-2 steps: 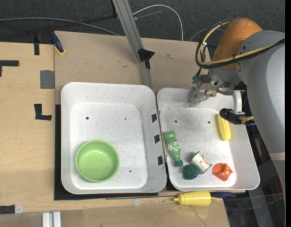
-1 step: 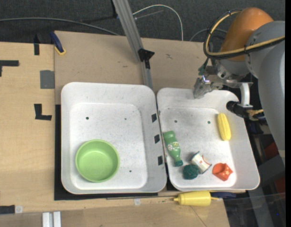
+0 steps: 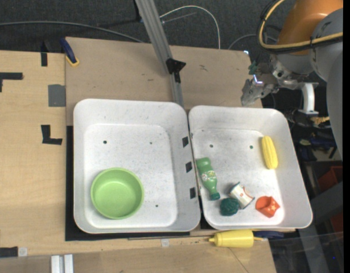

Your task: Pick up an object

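So the tool [image 3: 253,90] hangs just past the far rim of the right bin [image 3: 288,129], can't tell its state. The yellow corn [image 3: 269,152], green bottle [image 3: 208,178] and red piece [image 3: 267,206] sit inside that bin; a green bowl [image 3: 117,193] sits in the left bin [image 3: 83,152].

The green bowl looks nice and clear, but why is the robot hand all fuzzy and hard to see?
In the camera view, the green bowl sits in even light against the pale left bin, with only a faint shadow, so its edge is crisp. The gripper sits at the top right against dark clutter, small and slightly blurred, so its fingers blend together.
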Action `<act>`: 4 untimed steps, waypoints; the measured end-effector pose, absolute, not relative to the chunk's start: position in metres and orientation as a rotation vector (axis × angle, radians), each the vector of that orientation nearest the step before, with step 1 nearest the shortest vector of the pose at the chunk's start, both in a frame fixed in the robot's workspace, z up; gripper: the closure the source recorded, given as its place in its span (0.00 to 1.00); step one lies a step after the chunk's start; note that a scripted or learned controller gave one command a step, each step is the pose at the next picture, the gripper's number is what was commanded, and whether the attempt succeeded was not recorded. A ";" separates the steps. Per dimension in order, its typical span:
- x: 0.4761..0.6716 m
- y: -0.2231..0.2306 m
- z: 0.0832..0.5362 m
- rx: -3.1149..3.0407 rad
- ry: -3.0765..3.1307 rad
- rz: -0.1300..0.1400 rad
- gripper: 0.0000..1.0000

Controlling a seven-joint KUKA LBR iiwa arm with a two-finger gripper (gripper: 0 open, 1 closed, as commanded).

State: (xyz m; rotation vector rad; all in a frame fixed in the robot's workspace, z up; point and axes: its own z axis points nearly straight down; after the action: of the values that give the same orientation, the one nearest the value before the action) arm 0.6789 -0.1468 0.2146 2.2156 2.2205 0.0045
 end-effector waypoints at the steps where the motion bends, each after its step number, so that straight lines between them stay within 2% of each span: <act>1: 0.680 -0.146 0.239 2.218 2.222 0.002 1.00; 4: 0.638 0.018 0.217 2.218 2.230 -0.004 1.00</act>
State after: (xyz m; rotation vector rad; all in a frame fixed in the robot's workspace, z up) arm 0.6379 0.0177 0.2166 2.2177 2.2303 -0.0042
